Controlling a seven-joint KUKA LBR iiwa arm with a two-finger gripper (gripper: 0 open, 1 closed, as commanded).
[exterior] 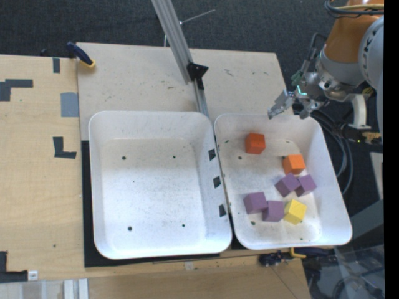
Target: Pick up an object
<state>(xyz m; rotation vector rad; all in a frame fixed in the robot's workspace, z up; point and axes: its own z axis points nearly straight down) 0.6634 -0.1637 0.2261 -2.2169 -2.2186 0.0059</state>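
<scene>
Item 1, bench (143, 80): the pale board that carries everything you see listed below.

Item 2, left bin (149, 185): shallow, white, directly beside the right bin, their rims touching along the middle.

Item 3, right bin (324, 148): your landmark for this entry. Shallow, white, and it holds all seven blocks.

Item 4, arm (352, 42): grey with an orange band, just beyond the right bin's far right corner.

Item 5, gripper (279, 108): at the right bin's far rim, above its edge, well apart from every block. Nothing sits between its fingers. You cannot tell from this view whether they are spread or closed.

Item 6, blocks, all small foam-like cubes with matte faces, probably light and easy to pinch:
- red-orange block (254, 143): alone near the right bin's far end, closest to the gripper, clear on all sides. Judged your easiest candidate.
- orange block (293, 164): mid-bin, towards the right wall.
- four purple blocks: one pair (295, 184) just nearer than the orange one, touching each other; a second pair (263, 205) towards the right bin's near end, also touching.
- yellow block (295, 211): near end, beside the second purple pair, tilted on an edge.

Progress: nothing lifted yet, as far as you can see. Left to do, by judgement: descend into the right bin, close on one block, raise it. The clustered purples risk a double or glancing grasp.
</scene>
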